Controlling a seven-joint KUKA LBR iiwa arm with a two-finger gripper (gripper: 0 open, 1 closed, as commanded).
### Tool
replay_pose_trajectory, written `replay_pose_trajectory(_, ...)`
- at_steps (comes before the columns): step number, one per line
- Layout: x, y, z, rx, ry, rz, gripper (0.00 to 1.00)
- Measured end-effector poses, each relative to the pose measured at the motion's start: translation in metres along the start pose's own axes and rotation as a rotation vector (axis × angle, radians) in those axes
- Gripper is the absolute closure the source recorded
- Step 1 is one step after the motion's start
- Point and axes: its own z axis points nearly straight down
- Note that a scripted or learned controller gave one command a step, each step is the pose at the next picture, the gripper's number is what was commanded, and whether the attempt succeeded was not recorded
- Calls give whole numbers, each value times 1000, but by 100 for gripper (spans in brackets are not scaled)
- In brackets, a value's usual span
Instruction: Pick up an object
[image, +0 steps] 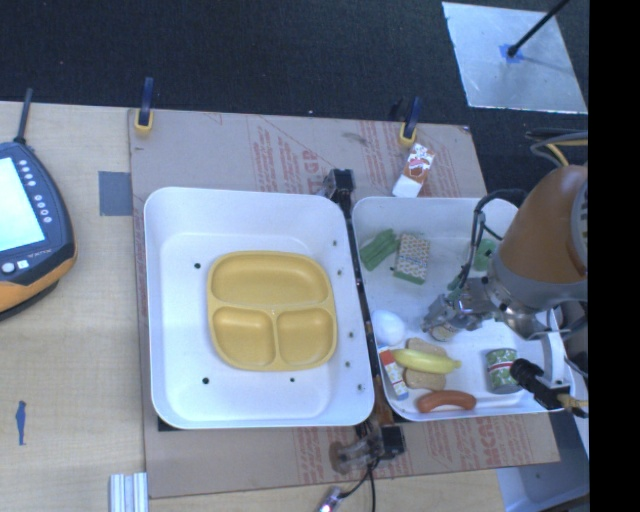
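Observation:
My gripper hangs low over the middle of the right bin, at the end of the grey and orange arm that comes in from the right. Just below and left of it lie a yellow banana, a white ball, a brown biscuit-like piece and a red sausage. A green can stands to its lower right. Further up the bin lie a green block and a speckled sponge-like block. I see nothing between the fingers.
The left bin holds a yellow divided plate. A small red and white bottle lies by the right bin's left wall. A red and white packet lies on the cardboard behind the bins. A tablet-like pendant rests at far left.

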Motion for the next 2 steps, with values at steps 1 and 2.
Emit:
replay_pose_trajectory(1,73,35,-86,-4,2,6,100)
replay_pose_trajectory(2,132,21,-114,-4,1,5,100)
